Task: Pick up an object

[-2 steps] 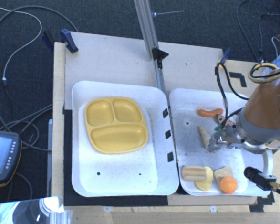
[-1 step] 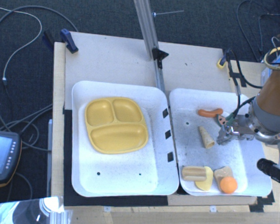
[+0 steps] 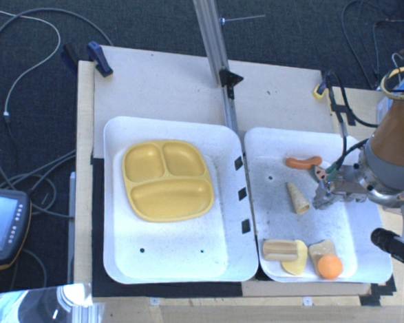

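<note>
step: approach | gripper (image 3: 322, 195) low in right bin (image 3: 360, 268), beside cone-shaped food (image 3: 297, 197) | fingers: cannot tell, blurred | next: descend, close

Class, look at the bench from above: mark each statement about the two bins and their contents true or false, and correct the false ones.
1. The yellow divided plate lies in the left bin. True.
2. The orange ball sits near the right bin's front edge. True.
3. The orange sausage rests on the plate. False: it lies in the right bin, toward the back.
4. The end effector hangs over the left bin. False: it is over the right bin, beside the cone-shaped piece.
5. The plate has three compartments. True.
</note>
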{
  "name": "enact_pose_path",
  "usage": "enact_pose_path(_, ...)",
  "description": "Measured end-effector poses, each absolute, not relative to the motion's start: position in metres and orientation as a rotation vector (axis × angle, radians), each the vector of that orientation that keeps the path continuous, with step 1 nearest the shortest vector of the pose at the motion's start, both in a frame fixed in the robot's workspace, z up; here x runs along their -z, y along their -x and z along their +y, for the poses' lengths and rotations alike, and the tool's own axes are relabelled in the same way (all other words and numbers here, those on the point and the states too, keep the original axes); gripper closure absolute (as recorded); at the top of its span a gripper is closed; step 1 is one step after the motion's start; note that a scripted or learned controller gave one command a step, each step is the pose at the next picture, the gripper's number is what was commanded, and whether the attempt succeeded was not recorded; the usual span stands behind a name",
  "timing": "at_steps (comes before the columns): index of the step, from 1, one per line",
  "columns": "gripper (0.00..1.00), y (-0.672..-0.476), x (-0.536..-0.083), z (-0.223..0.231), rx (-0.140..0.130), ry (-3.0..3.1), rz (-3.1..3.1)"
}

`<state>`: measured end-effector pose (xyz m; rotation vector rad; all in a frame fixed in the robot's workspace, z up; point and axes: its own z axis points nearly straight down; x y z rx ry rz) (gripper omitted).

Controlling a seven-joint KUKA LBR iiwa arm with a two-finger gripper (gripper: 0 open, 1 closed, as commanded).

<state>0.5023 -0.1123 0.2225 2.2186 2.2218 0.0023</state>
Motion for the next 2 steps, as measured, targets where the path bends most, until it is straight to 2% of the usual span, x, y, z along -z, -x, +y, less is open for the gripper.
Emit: enact_pose_path(2, 1.00, -0.574, -0.230, -0.024, -0.005, -2.213, 2.229)
